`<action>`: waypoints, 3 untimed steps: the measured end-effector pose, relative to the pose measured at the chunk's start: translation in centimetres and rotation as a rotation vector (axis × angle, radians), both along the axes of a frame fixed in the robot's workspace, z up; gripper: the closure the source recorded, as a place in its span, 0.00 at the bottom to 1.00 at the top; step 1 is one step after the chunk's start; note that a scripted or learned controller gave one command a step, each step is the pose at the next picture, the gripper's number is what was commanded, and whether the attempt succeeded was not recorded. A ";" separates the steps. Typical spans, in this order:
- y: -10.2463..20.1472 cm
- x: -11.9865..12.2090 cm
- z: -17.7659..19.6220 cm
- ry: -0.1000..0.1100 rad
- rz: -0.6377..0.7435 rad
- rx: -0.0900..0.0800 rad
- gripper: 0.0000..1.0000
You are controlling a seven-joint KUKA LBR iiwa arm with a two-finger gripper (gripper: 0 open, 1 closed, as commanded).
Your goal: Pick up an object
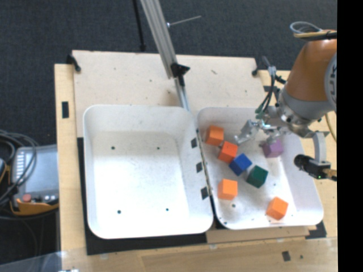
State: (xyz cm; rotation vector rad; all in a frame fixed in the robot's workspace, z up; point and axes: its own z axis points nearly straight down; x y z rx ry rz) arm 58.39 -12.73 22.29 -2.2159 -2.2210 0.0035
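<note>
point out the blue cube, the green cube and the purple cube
blue cube (241, 164), camera view, middle of its top face
green cube (257, 176), camera view, middle of its top face
purple cube (273, 148), camera view, centre of its visible face

The two shallow white plastic bins, left (96, 152) and right (303, 200), look smooth with a faint sheen, their floors speckled with dark flecks; the pale wooden bench top (125, 78) is matt and lightly marked; the slanted silver metal rail (159, 30) shows a ribbed, brushed finish; the small cubes, such as the orange block (227, 188), the blue block (240, 164) and the dark green block (257, 176), appear matt; the arm's orange band (312, 67) is smooth and glossy; the dark floor (57, 16) looks like rough carpet.
</note>
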 end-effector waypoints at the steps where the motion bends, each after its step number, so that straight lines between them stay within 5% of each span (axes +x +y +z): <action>1: 0.0 0.1 0.3 -0.006 -0.001 -0.001 0.00; 3: -1.4 1.2 -9.5 -0.005 -0.006 -0.001 0.00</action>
